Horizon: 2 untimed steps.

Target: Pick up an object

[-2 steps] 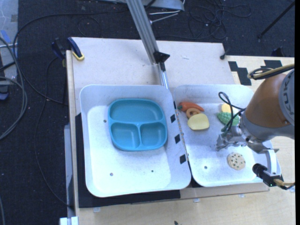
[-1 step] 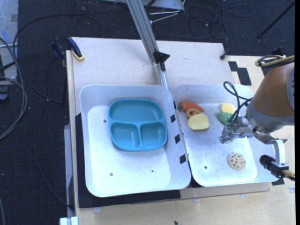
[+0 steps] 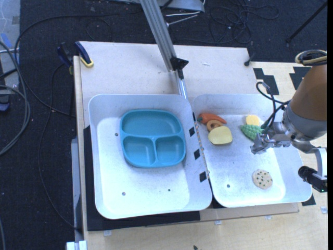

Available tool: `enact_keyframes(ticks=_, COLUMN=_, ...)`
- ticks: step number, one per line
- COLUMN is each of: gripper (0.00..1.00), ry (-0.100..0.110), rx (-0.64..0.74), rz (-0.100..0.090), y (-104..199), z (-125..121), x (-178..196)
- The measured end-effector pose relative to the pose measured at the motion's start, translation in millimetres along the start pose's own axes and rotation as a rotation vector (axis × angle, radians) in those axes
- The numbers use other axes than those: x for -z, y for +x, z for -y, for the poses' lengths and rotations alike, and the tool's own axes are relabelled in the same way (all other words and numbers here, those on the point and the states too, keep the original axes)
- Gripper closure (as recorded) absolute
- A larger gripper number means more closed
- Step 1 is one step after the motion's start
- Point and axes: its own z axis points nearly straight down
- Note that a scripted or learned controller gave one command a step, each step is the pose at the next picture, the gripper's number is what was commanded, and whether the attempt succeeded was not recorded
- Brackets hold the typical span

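Observation:
The right bin holds an orange carrot, a pale yellow potato-shaped piece, a corn cob with green leaves and a round chocolate-chip cookie. My gripper hangs low over the right side of this bin, just below and to the right of the corn and above the cookie. The grey wrist and orange band of the arm cover the bin's right rim. I see nothing clearly held.
The left bin holds a blue divided tray. A slanted metal pole ends at the bins' back junction. Black clips sit along the seam between the bins. Cables lie on the dark floor around the bench.

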Motion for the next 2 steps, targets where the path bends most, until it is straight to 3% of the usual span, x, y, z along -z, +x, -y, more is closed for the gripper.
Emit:
enact_keyframes(ticks=1, gripper=1.0, ry=-0.001, rx=0.0, rz=0.001, y=-3, z=-1, x=43)
enact_keyframes(ticks=2, gripper=1.0, ry=0.006, rx=0.005, rz=-0.003, y=50, z=11, x=36)
